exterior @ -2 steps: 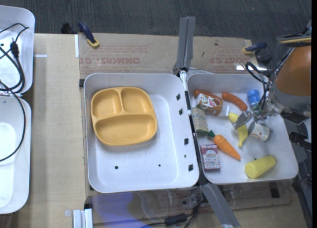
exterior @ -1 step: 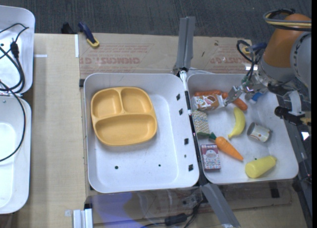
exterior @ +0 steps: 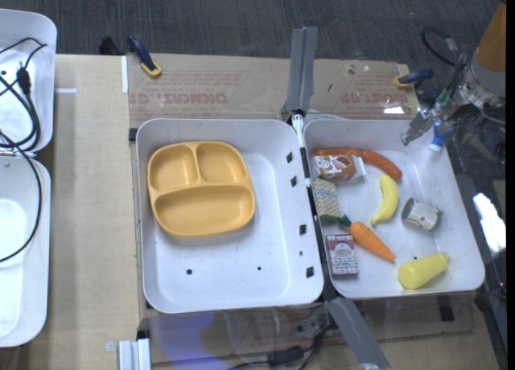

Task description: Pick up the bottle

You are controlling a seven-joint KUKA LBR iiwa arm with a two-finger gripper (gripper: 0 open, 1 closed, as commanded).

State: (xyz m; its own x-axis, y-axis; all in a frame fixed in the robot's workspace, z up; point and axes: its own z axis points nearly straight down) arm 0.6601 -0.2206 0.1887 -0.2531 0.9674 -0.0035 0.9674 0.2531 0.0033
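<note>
My gripper (exterior: 424,125) hangs over the right bin's (exterior: 471,224) far right corner; I cannot tell how it is set. The yellow bottle (exterior: 423,270) lies on its side near the near right corner. It looks light, smooth, probably slippery; I would grip across its middle.

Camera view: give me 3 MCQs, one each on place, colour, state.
1. Where does the yellow bottle lie?
A. on the divided plate
B. front right corner of the right bin
C. in the left bin

2. What colour is the divided plate in the left bin?
A. blue
B. white
C. yellow-orange

3. How does the gripper stand to the bottle?
A. apart, at the right bin's far right corner
B. closed round it
C. lifting it over the left bin

Key: 1 B, it lies on its side beyond the carrot. 2 C, plainly yellow-orange. 3 A, the banana and can lie between them.
</note>
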